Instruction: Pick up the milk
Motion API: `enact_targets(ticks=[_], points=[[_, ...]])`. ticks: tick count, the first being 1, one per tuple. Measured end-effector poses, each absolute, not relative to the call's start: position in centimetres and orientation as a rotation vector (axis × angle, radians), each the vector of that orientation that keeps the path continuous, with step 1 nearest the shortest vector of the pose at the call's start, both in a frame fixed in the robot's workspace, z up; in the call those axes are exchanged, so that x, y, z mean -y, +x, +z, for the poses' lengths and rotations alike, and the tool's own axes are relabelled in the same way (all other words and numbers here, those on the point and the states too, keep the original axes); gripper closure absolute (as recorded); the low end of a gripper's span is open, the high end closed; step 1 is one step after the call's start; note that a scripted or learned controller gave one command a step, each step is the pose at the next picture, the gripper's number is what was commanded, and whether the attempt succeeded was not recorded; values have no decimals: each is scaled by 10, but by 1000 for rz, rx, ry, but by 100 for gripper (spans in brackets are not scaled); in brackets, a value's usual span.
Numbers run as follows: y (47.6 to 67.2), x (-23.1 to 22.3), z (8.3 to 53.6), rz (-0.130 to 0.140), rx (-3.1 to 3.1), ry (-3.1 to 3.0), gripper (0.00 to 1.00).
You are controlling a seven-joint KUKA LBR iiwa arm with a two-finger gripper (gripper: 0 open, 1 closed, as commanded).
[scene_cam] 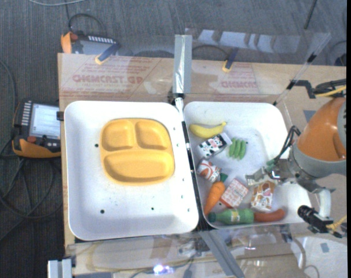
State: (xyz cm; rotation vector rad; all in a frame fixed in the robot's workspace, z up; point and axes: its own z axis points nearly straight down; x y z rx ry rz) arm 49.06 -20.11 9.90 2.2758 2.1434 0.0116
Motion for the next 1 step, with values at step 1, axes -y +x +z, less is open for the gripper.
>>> enact_targets(ticks=[1], points=[[572, 176, 190, -6, -2144, 2297, 100]])
